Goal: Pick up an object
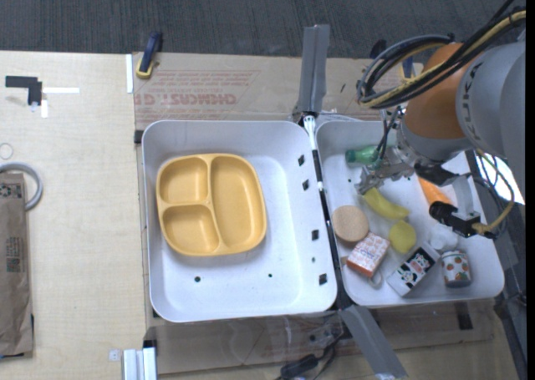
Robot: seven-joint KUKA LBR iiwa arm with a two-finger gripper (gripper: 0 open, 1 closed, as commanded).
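Jaws — too small to tell their state — on the gripper (pixel 378 176), just above a banana (pixel 386 204) in the right bin (pixel 493 274).

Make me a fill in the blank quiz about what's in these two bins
1. The yellow divided plate has ____ compartments.
2. That plate lies in the ____ bin.
3. The claw hangs above a yellow ____ in the right bin.
4. The small carton has a ____ pattern.

Missing: three; left; banana; cow

Pale wooden bench (pixel 75 195), bearing two white bins: left bin (pixel 167 286) well clear of jaws, right bin (pixel 493 274) beneath them.
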